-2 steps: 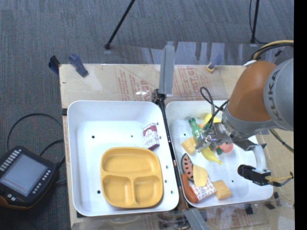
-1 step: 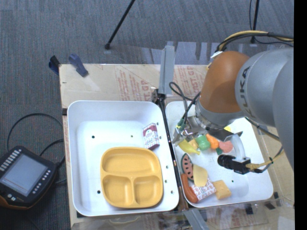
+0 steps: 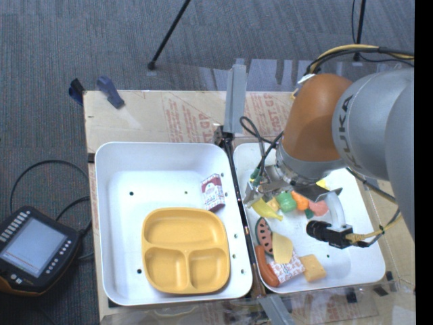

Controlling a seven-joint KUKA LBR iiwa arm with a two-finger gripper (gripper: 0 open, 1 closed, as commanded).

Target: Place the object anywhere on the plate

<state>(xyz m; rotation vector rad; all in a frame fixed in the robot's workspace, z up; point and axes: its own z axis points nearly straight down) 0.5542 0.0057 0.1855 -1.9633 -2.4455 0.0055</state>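
Camera view: your gripper (image 3: 265, 196) sits low in the right bin (image 3: 369, 249) over a heap of toy food (image 3: 284, 205); I cannot tell its state, nor whether it has anything. The yellow plate (image 3: 185, 249) lies well to its left, in the left bin (image 3: 118, 181), its three compartments bare, a small red carton (image 3: 212, 192) just beyond its far edge.
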